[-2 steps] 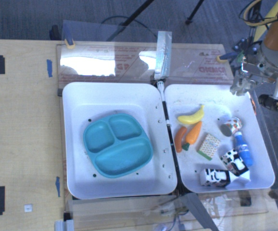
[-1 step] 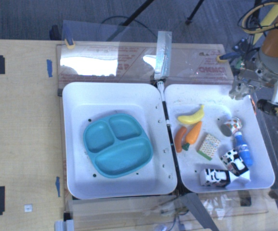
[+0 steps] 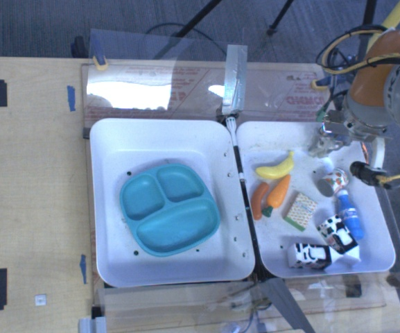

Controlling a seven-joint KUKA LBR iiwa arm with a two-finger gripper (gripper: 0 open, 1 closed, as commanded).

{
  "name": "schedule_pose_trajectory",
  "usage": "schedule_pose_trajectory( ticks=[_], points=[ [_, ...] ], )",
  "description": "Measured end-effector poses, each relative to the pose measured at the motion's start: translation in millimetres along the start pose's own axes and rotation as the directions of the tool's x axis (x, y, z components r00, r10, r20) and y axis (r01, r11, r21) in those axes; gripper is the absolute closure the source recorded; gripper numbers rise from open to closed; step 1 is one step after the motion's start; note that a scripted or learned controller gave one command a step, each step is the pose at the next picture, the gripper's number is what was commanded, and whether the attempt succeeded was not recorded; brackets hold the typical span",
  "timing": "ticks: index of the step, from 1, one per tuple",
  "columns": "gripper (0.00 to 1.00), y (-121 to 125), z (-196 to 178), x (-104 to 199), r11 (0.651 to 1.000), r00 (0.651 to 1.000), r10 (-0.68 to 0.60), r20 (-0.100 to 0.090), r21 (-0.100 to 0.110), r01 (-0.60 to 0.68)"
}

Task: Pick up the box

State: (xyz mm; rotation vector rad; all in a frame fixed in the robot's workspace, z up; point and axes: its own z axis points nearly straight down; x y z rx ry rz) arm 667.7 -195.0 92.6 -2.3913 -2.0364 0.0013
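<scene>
**Desk:** Where is the hand?

**Photographer:** The grey arm with the orange band point(image 3: 387, 50) reaches in from the right, and its hand point(image 3: 326, 141) hangs over the far part of the right-hand shallow white bin point(image 3: 387, 252) on the bench. Whether the hand is wide or narrow, I cannot tell from this angle. Nothing is seen held in it.

**Desk:** And the box?

**Photographer:** The small flat tan box with a green edge point(image 3: 301, 210) lies near the middle of that same bin, untouched. From the hand it sits toward the near wall and a little to the left. Its sides are set at a slant to the bin walls, so by my reading the hand needs to turn as it comes down.

**Desk:** Anything crowding it?

**Photographer:** The two orange carrots point(image 3: 272, 195) lie just beside it on the left, and the black-and-white cow-patterned toy point(image 3: 337, 233) is near on the right. The yellow banana point(image 3: 276, 166) is farther off, toward the far wall.
</scene>
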Motion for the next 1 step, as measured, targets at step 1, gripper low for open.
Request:
schedule_pose_trajectory(
  ticks=[1],
  points=[
    [1.00, -10.4, 6.0, 66.4, 0.994, 0.994, -0.113, -0.001, -0.002, 0.113]
  ],
)
